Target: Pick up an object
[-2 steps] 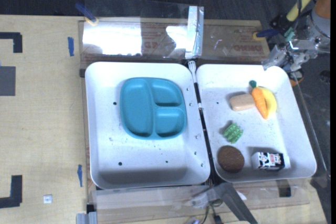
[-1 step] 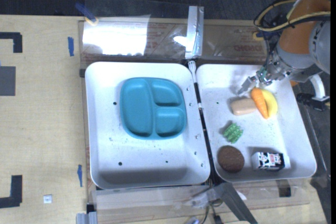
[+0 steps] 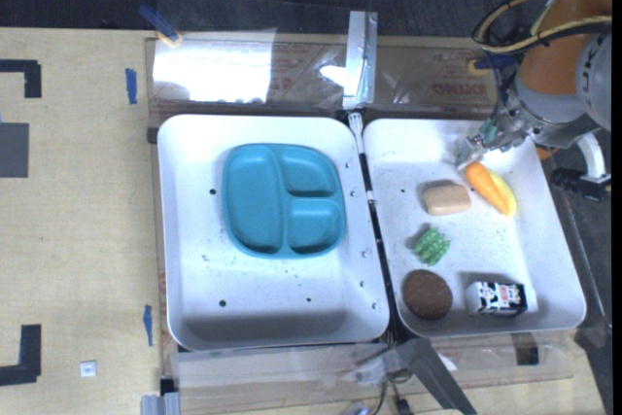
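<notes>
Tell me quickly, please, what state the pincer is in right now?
Pincer: cannot be told; it sits low at the back of the right bin, just above the orange carrot.

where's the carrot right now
The carrot lies in the right bin, near its upper right corner, just right of the tan block and right below the gripper.

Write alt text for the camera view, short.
The robot's hand hovers at the far edge of the right bin, just above an orange carrot. That bin also holds a tan block, green piece, brown disc and small carton; the left bin holds a blue divided tray.
</notes>
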`<state>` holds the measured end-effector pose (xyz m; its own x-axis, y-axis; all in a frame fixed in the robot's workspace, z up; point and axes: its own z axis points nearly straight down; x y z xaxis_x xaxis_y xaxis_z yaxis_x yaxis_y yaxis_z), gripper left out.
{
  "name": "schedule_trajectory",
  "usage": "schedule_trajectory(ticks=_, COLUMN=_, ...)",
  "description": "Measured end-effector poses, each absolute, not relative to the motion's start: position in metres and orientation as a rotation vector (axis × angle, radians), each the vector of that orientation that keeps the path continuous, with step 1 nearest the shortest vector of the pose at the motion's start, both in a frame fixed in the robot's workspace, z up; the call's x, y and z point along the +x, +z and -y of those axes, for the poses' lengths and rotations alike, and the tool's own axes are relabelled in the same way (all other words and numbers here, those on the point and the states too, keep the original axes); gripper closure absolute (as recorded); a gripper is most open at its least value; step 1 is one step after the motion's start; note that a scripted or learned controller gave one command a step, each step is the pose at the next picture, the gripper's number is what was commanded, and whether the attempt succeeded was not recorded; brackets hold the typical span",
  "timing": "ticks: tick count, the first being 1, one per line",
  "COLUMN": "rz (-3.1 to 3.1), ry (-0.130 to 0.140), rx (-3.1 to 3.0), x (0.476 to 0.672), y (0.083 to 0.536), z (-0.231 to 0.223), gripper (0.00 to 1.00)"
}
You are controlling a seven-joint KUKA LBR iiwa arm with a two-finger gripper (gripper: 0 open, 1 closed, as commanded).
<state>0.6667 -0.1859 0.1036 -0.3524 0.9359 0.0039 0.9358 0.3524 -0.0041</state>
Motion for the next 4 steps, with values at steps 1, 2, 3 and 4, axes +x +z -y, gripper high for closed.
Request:
schedule_trajectory(ticks=1, rz=2.219, ry=-0.003, rx=-2.229, x=0.668, y=0.211, z=0.154, gripper=1.0)
schedule_trajectory(ticks=2, rz=2.412, ry=0.005, rx=-2.002, x=0.665, y=0.2, z=0.072, gripper=1.0)
schedule_trajectory(ticks=3, rz=2.514, ry=0.005, rx=-1.874, x=0.666, y=0.205, z=0.015, gripper=1.0)
schedule_trajectory(ticks=4, rz=2.512, ry=0.008, rx=-1.875, x=0.667, y=0.213, z=0.016, gripper=1.0)
